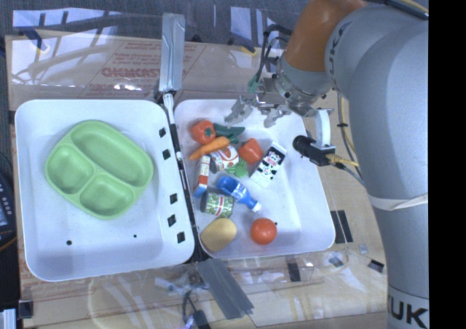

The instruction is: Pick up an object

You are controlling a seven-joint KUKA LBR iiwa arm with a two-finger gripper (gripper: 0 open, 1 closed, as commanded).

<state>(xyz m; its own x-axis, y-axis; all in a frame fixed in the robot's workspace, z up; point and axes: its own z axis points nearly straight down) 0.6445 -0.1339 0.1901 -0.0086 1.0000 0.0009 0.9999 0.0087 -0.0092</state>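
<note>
A bench covered in clear plastic sheeting is seen from above, bearing two shallow white bins side by side. The left bin [29, 175] is occupied by a green divided plate [98, 167] at its centre, with bare floor left along its lower and right edges. The right bin [313, 204] is crowded down its middle: a red pepper [203, 131] and a carrot [209, 148] at the upper left, a black-and-white carton [270, 165] at centre right, a blue bottle [237, 191] and a green can [218, 204] lower down, a potato [218, 234] against the lower rim and a tomato [263, 231] beside it. Open floor is left along the bin's right side. The gripper [256, 111] is held above the upper edge of the right bin, its fingers spread apart with nothing between them.
</note>
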